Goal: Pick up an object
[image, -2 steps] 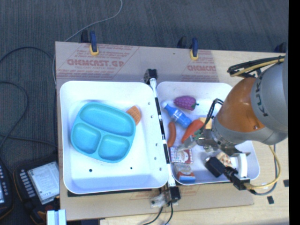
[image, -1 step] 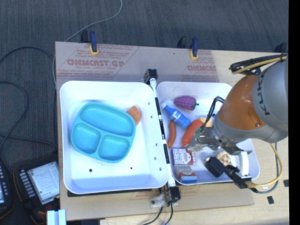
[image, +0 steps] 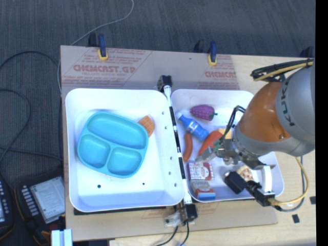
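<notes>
My gripper [image: 217, 151] reaches down into the right bin [image: 266, 181], under the grey arm's orange band. It sits right at the lower end of an orange carrot [image: 209, 141], and I cannot make out whether it touches it. To the left lie a blue bottle [image: 193, 127] and a reddish-orange sausage-shaped piece [image: 187, 147]. Purple grapes [image: 203, 111] lie at the back. A red and white packet [image: 200, 170] and a small blue and red item [image: 206, 193] lie toward the front.
The left bin [image: 77, 188] holds a blue divided plate [image: 113, 143] with an orange ridged piece [image: 147, 124] at its right edge. A raised divider [image: 174, 137] separates the two bins. The arm covers the right bin's right half.
</notes>
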Available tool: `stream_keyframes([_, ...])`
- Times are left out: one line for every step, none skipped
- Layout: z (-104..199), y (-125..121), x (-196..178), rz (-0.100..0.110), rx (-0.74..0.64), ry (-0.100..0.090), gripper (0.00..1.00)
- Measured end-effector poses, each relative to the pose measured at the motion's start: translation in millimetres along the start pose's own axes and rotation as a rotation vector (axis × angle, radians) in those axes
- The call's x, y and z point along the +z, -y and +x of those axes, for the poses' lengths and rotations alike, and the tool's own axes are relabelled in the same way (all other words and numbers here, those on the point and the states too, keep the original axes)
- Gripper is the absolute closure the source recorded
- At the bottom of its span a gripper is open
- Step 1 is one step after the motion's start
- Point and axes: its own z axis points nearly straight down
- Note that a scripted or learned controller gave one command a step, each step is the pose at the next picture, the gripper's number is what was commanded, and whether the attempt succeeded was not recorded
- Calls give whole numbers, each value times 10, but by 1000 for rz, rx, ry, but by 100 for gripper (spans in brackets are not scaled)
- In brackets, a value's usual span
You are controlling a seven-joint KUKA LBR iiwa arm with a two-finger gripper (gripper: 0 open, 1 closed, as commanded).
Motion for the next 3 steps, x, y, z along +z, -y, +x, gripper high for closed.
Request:
stream_keyframes([-1,-7,-96,0,0,0,100])
stream_keyframes([-1,-6,-95,0,0,0,0])
stream_keyframes([49,27,220,3,-2,2,0])
